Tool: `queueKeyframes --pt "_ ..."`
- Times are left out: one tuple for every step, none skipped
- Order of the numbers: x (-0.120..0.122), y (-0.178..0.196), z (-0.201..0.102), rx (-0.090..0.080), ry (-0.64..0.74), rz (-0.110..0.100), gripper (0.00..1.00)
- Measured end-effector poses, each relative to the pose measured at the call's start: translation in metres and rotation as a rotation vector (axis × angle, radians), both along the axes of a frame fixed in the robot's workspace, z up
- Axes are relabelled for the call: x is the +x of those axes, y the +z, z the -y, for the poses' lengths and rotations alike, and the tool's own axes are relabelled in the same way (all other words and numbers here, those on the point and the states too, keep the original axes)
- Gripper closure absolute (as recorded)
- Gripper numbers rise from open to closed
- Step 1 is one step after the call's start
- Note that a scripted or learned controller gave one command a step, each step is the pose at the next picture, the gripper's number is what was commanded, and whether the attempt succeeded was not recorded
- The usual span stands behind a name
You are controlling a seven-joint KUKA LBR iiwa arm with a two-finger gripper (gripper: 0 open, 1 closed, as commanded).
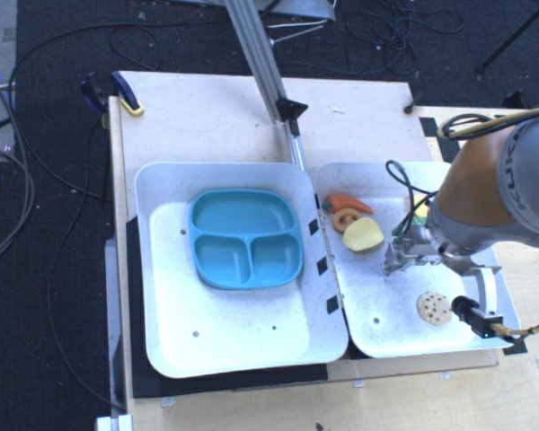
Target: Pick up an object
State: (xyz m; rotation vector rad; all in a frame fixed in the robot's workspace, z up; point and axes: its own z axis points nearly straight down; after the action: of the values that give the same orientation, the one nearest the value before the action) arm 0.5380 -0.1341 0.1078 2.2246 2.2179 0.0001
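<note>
A: Looking down on the bench, I see two shallow white bins side by side. The left bin carries a blue divided tray with three compartments, lying flat toward the bin's far half.

B: And the right bin?

A: That is where the loose things lie. An orange carrot-shaped piece sits near the far left corner, with a small orange ring just beside it. A pale yellow piece, something like a potato or apple slice, touches that ring on its near side. Nearer the front there is a round speckled cookie, apart from the others.

B: Where is the arm?

A: The arm comes in from the right, its orange band over the right bin's far right part. The gripper hangs low over the bin floor, between the yellow piece and the cookie, near both but touching neither as far as I can see.

B: Are its jaws spread or clenched?

A: I cannot tell; the metal tip is small and blurred. Nothing is visibly caught in it.

B: Anything else around?

A: A grey metal pole slants from the top of the view down to the gap between the bins. A yellow-and-blue clamp sits at the bench's far left corner, and black cables trail across the dark floor.
</note>
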Motion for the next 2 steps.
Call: queueKeyframes --pt "0.008 0.06 -0.005 -0.001 0.006 0.006 1.0" --pt "0.015 0.104 -0.007 -0.001 0.007 0.005 1.0"
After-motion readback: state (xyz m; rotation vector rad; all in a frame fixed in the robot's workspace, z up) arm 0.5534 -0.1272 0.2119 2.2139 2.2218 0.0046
